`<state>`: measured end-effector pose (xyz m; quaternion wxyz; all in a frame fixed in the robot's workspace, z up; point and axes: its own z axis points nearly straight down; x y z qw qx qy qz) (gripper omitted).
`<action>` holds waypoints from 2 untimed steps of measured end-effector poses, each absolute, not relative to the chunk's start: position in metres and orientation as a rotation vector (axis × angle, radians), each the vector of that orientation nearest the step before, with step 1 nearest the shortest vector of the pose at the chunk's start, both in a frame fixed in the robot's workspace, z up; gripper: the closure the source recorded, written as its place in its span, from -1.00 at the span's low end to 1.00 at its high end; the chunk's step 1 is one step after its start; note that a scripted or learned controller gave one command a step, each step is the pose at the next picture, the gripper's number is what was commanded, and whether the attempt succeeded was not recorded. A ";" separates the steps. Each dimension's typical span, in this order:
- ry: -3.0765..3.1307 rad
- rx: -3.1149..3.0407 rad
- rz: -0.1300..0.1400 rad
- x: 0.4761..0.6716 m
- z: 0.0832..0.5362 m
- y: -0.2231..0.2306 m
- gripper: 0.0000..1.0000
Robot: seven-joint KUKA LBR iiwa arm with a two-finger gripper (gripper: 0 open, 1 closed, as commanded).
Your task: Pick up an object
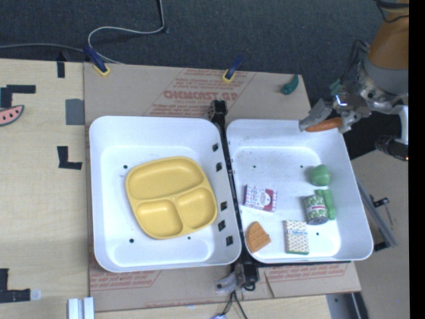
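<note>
Claw [317,121] closed on an orange carrot-like piece [327,126], held above the back rim of the right bin [352,198], evidently lifted clear. Below lie a green ball [321,175], can [317,207], cards and cracker [257,236]; a yellow tray [171,196] sits in the left bin [106,178].

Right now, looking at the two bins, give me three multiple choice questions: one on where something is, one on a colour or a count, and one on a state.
1. Where is the divided plate?
A. the left bin
B. the right bin
C. on the cardboard

2. What colour is that plate?
A. blue
B. yellow
C. red

3. What is between the fingers of the gripper?
A. the green ball
B. the small box
C. an orange thing

Answers:
1 A, it lies alone in the left bin.
2 B, it is plain yellow.
3 C, an orange thing shows between the fingers at the right bin's far edge.
</note>
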<state>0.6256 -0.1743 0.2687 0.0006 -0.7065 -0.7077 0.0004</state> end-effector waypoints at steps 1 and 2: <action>-2.223 -2.221 0.001 0.626 0.089 -0.191 -1.00; -2.224 -2.221 0.002 0.626 0.098 -0.191 1.00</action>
